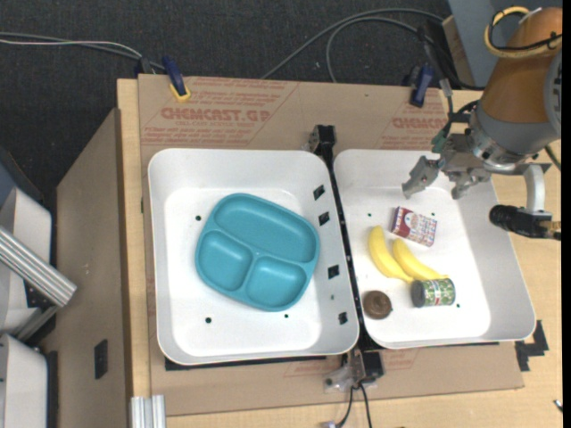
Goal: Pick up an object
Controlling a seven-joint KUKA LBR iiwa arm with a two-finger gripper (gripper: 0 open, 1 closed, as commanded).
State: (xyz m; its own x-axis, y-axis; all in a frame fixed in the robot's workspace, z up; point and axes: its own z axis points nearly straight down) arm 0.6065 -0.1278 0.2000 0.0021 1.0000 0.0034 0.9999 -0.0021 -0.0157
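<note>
The gripper (443, 178) hangs over the upper part of the right bin (500, 319), its fingers spread apart with nothing between them. Below it in that bin lie a small carton (413, 226), two bananas (399, 254), a green can (434, 292) and a brown cookie (377, 304). The left bin (169, 310) holds a blue divided plate (257, 251).
</note>
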